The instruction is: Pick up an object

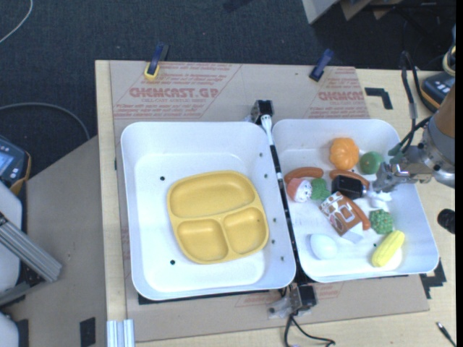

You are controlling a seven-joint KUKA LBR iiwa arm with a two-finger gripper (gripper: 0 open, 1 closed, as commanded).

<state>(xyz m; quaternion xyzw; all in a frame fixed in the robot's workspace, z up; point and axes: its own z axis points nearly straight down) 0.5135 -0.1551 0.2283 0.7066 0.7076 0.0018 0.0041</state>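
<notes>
Yellow plastic, a three-part tray [215, 215], lies in the left bin [137, 194]. Right of that tray, the second bin [419, 230] is crowded with toys: an orange [343, 152], a green ball [371, 162], a sausage [304, 173], a little house [342, 214], broccoli [382, 221], corn [388, 249] and a white egg [323, 246]. The gripper [385, 181] hangs over the far side of that bin, just beside the green ball; whether it's spread or pinched, I cannot tell.

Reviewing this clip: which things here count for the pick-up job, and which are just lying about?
For the job: claw; right bin's orange, green ball, sausage, black block, broccoli, corn, white egg.

Lying about: yellow divided tray, left bin, clamps.
</notes>
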